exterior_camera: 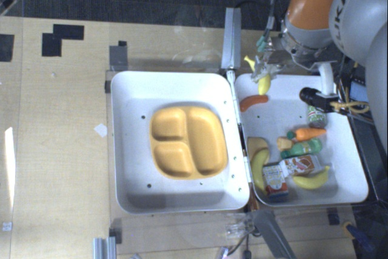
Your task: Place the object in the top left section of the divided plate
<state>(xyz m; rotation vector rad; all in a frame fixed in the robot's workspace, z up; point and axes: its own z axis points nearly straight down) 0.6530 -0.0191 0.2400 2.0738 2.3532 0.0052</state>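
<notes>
The yellow divided plate (188,141) lies in the middle of the left white bin (130,130). Its top left section (168,124) holds nothing. My gripper (263,76) hangs over the far left corner of the right bin (357,179), well to the right of the plate. A small yellow object (263,87) sits directly at the gripper's tip; whether it is gripped is unclear. A red-orange sausage (253,102) lies just below it on the bin floor.
The right bin also holds a greenish banana (259,162), a yellow banana (313,179), a red and white carton (276,178), a carrot (310,133), a green bottle (307,147) and a small can (316,115). A raised metal divider (231,45) separates the bins.
</notes>
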